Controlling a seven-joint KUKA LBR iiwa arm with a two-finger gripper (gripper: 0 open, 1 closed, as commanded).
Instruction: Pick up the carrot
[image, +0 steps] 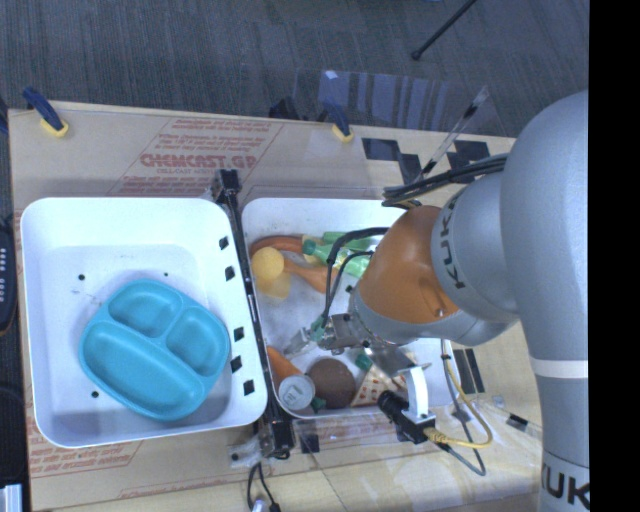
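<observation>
One pincer (335, 335) low in right bin (300, 215), amid clutter, near carrot (280, 362).

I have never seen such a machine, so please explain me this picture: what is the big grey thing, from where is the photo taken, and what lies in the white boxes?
One camera looks down at a slant on a bench. The big grey thing is a robot arm reaching in from the right; its gripper hangs low in the right bin. That bin holds small things: a carrot, a yellow lemon-like fruit, a green item, a brown round object and a can. The left bin holds a blue divided plate. I cannot tell whether anything is held.
</observation>
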